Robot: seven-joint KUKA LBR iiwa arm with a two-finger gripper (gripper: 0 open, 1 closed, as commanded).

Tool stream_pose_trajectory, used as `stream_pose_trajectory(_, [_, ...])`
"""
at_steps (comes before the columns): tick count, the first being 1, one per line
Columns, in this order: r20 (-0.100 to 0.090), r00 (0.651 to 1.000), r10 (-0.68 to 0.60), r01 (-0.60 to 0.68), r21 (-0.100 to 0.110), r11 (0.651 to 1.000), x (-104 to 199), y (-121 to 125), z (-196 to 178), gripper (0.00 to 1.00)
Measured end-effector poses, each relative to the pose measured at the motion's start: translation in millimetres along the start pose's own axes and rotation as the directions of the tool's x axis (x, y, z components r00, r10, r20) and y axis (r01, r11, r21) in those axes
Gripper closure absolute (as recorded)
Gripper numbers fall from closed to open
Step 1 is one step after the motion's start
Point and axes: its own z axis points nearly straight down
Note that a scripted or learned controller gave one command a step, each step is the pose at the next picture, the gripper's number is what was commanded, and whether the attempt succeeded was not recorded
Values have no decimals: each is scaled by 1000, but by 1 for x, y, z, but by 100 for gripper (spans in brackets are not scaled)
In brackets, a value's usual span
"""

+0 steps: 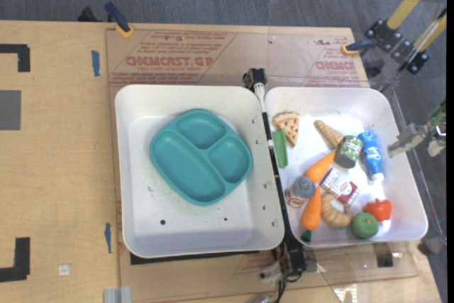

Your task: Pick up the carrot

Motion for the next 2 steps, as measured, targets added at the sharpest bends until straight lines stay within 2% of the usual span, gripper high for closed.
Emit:
stream_pose_trajectory(1, [-6,961,-278,278,6,961,35,1,149,0])
stream_pose_trajectory(2, [35,969,-246,248,-33,968,89,-3,183,0])
